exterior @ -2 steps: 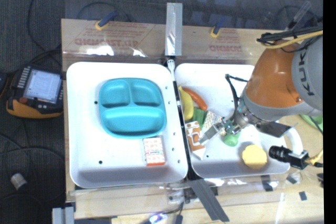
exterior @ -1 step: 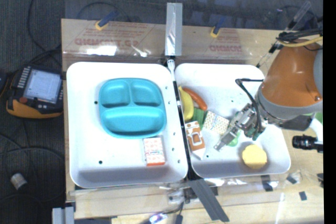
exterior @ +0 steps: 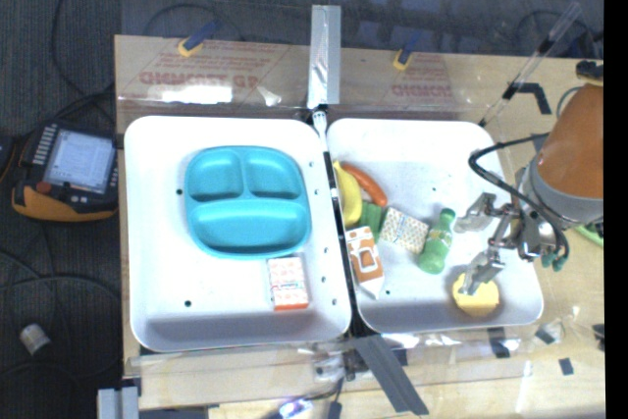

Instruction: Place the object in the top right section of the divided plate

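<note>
Right now my gripper point(exterior: 488, 262) hangs over the lower right of the right bin point(exterior: 432, 134), fingers spread and clasping nothing, one tip just touching the yellow object point(exterior: 475, 297) that lies loose below. To do this well, I should centre both fingers around it, close firmly, lift clear of the bin wall, then carry it left to the blue divided plate point(exterior: 245, 199) in the left bin point(exterior: 157, 240). Nearby sit a green bottle point(exterior: 436, 241), a patterned packet point(exterior: 403, 229) and an orange carton point(exterior: 364, 258). Beyond the bench, dark carpet carries a handheld pendant point(exterior: 69, 170) at the frame's left.
</note>
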{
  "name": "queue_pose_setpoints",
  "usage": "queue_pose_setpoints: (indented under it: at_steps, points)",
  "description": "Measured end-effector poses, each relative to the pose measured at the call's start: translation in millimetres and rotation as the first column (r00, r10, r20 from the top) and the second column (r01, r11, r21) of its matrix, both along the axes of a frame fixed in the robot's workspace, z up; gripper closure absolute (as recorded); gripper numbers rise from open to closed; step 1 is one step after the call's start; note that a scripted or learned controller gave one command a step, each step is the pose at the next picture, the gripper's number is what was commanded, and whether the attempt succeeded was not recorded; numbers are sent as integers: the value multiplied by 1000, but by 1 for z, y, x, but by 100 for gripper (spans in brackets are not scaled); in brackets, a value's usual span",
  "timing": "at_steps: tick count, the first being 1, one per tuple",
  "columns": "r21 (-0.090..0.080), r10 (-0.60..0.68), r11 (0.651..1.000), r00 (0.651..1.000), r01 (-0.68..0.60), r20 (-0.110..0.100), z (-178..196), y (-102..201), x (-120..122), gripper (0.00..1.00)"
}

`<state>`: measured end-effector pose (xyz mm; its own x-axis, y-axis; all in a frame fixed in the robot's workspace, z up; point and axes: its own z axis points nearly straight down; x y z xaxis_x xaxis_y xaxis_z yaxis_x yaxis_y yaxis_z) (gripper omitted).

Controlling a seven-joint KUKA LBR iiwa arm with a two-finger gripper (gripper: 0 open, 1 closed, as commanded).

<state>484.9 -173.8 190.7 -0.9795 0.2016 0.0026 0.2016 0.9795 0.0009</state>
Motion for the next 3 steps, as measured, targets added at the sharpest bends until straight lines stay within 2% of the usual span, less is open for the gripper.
queue_pose_setpoints:
  at_steps: [1,2,3]
  points:
    - [-2,-439,898,898,439,-1,-13,-50,0,0]
    - [-5,-863,506,506,863,2,30,-51,0,0]
    - [-8,-997,-78,-77,997,6,61,-51,0,0]
